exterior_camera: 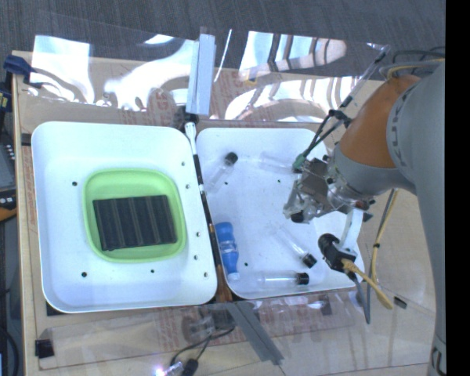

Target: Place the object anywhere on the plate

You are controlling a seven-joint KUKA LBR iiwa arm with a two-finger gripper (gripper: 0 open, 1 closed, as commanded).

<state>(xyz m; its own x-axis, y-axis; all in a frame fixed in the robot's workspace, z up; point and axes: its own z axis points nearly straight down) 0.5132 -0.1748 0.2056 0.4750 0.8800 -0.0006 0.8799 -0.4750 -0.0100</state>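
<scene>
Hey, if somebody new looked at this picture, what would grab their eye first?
Probably the lime-green plate with its dark ribbed insert, sitting in the middle of the left bin. Next, the grey arm with its orange band reaching in from the right, its tool low over the right bin. A blue-capped bottle lies along that bin's left wall.

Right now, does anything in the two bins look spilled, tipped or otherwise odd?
Nothing looks spilled or broken. The blue bottle and clear tubes lie flat in the right bin. The green plate in the left bin holds a dark ridged insert.
</scene>
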